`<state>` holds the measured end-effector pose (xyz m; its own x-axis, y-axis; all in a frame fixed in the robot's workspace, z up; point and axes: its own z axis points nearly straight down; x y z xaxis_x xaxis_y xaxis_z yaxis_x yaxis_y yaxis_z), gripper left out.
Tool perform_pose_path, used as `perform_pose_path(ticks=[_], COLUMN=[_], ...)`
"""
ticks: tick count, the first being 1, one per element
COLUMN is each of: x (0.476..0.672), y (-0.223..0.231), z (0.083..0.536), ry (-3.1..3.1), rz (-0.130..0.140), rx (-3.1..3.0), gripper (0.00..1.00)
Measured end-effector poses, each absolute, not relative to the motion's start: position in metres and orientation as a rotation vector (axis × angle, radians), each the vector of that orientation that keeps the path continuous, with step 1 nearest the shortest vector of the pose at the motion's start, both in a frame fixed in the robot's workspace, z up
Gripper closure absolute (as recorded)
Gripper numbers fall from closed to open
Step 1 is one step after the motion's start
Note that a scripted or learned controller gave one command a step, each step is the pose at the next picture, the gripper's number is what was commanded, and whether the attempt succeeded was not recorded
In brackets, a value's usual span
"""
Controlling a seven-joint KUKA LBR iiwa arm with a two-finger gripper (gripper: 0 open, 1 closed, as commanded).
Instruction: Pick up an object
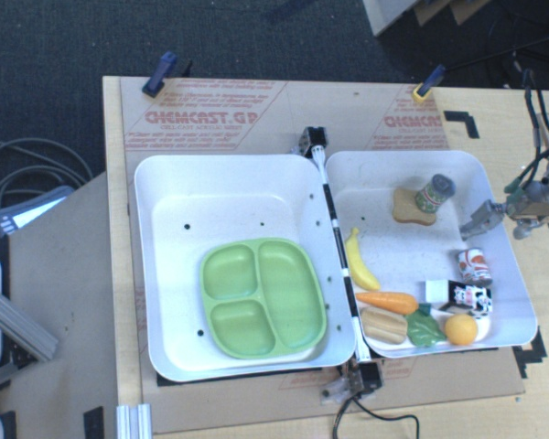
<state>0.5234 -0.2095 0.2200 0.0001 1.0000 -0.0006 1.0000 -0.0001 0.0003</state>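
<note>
Where two white bins sit side by side on the table (210,117): left bin (165,190) with one green divided tray (261,297), three compartments, lying flat toward the near side. Right bin (384,176) with one yellow banana (358,261) along the shared wall, one orange carrot (386,301) just below it, one tan bread-like roll (384,326) touching the carrot's near side, one green leafy piece (425,328) beside the roll, one orange ball (460,329) at the near right corner, one black-and-white cow-patterned piece (471,296) just above the ball, one small white block (436,290) touching it on the left, one red-and-white can (473,264) lying near the right wall, one small jar with a grey lid (433,194) tilted on one tan flat piece (407,207) at the far side. Table top pale wood-coloured board with red printed lettering, one blue clamp (158,74) at far left corner, one yellow clamp (428,82) at far right. Dark carpet (119,16) around, grey cables (27,167) on the left. Pincer (487,216) at the right bin's right wall, grey, low over the rim, nothing seen between fingers; open or closed, cannot tell. Can just below the pincer, near but apart; jar to its left, near; banana and carrot well apart across the bin.
</note>
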Motion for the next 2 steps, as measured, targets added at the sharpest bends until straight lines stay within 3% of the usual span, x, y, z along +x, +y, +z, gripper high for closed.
perform_pose_path(ticks=[1,2], x=[0.58,0.511], y=[-0.183,-0.224], z=[0.1,0.151], ry=[2.224,2.221], rz=[-0.001,-0.001], rx=[2.222,2.223], gripper=[0.0,0.0])
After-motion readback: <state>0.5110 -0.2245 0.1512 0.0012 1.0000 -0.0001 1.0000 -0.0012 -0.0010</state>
